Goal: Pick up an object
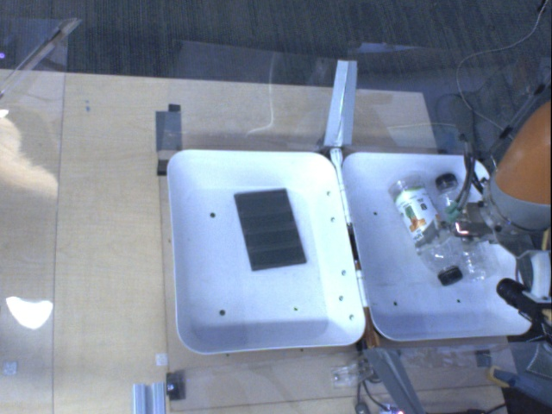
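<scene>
Reaching in from the right edge, the grey arm with its orange band (524, 166) hangs over the right bin (405, 317), and the gripper (466, 227) sits low above that bin's right half, among a small cluster of things. Whether the gripper is spread or closed cannot be told, since its tip is lost against the clutter and the glare beneath it, and nothing can be seen clamped in it. Just left of the gripper lies a small clear bottle (414, 210) with a white, green and orange label, tilted so that its length runs from upper left to lower right. Touching or nearly touching the bottle's lower end is a crumpled clear plastic piece (444, 250), hard to make out against the white floor. A small dark round object (446, 181) rests near the bin's upper wall, above the gripper, and a small black block (449, 275) lies below the plastic piece, apart from the bottle. The left bin (198, 317) holds a single flat dark rectangular slab (270, 228), set slightly askew near the middle, well apart from every wall. Both bins stand side by side, edges touching, on the pale wooden bench (95, 257).
</scene>
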Controlling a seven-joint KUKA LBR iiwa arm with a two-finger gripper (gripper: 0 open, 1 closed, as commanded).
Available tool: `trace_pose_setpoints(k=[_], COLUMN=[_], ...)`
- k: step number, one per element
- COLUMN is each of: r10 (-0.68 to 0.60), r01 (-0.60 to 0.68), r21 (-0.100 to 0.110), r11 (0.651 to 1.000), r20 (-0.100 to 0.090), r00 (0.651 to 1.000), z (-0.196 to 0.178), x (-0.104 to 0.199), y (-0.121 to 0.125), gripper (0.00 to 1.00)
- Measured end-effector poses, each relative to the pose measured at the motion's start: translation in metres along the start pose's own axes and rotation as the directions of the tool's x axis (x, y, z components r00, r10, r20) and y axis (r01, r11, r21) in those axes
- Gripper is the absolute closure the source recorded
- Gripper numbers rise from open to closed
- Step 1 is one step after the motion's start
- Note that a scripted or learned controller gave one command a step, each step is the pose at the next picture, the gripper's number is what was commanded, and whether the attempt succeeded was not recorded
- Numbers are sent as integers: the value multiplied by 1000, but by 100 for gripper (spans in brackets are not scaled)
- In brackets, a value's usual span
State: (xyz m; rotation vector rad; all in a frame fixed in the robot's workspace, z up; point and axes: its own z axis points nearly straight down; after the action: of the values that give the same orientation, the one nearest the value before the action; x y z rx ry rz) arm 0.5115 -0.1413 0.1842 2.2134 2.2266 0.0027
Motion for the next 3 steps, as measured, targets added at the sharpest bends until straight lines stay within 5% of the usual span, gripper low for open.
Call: trace_pose_setpoints(k=[1, 2, 3], r10=[-175, -234, -239], r01=[174, 235, 240], r21=[-7, 9, 7], r11=[985, 972, 971], r20=[-23, -24, -26], r00=[984, 972, 971], z=[81, 95, 85], x=[-38, -34, -31], y=[65, 96, 97], gripper=[0, 0, 100])
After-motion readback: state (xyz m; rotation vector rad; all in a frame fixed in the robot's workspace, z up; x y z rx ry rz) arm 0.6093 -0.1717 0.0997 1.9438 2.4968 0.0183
